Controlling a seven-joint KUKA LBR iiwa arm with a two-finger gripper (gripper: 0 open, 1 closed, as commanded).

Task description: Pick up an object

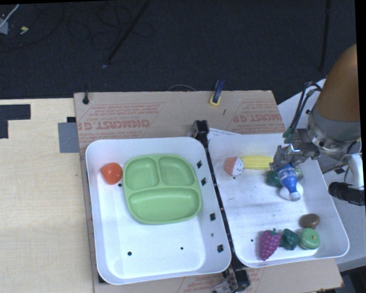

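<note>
"So what was the biggest thing you saw?"

"The pale wooden tabletop [27,212]. A brown cardboard sheet [169,113] lay on it, and two white bins sat on the cardboard, side by side and touching."

"What came next?"

"The grey and orange arm [342,91]. It reached in from the right, over the top edge of the right bin [336,242]. Its jaws hung right above a blue and white toy [288,180], very close to it. I could not tell if the jaws were open or closed, or if they touched the toy."

"Where was that toy?"

"It was in the right bin, near the far right side. A dark green toy [273,178] was pressed against its left side."

"What was in the left bin [115,253]?"

"A green plate [162,188] with three parts sat in the far half. A little red ball [111,172] was just beside it, on its left."

"And the small things in the right bin?"

"A yellow corn [255,163] lay just left of the jaws, with a white and orange egg [234,166] beside its left end. Near the front edge I saw purple grapes [269,243], a small dark green piece [290,239] and a round green piece [309,238] in a row. A brown lump [308,220] sat just behind the round one."
</note>
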